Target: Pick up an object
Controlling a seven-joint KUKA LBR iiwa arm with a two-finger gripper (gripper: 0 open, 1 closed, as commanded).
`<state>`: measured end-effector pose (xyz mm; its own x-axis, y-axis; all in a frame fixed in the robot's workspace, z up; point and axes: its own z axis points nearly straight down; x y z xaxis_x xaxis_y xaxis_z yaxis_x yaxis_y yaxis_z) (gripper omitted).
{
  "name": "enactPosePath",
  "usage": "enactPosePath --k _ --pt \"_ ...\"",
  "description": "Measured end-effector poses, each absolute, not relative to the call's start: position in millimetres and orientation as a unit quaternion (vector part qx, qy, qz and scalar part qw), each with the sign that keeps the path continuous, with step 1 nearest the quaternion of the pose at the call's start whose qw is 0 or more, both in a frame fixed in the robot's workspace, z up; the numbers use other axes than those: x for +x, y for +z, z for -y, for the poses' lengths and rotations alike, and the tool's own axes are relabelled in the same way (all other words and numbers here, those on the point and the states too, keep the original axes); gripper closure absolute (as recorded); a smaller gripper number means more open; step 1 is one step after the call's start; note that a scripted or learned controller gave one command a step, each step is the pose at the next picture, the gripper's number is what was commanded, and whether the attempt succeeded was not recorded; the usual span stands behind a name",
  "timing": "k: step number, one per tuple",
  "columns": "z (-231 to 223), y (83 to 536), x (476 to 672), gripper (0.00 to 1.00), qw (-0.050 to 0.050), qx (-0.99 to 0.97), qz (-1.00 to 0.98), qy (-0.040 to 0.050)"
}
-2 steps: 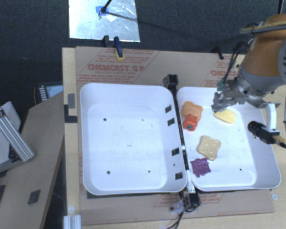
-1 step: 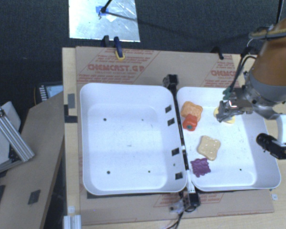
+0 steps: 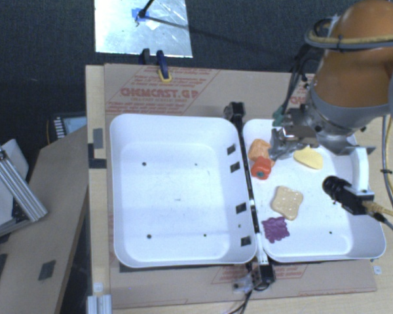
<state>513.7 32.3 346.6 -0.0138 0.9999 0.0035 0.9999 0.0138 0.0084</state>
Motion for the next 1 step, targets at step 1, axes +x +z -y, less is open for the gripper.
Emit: enactPosePath --k 1 --pt "-91.4 471.0 506.1 1.0 0.004 0.703 -0.711 0.0079"
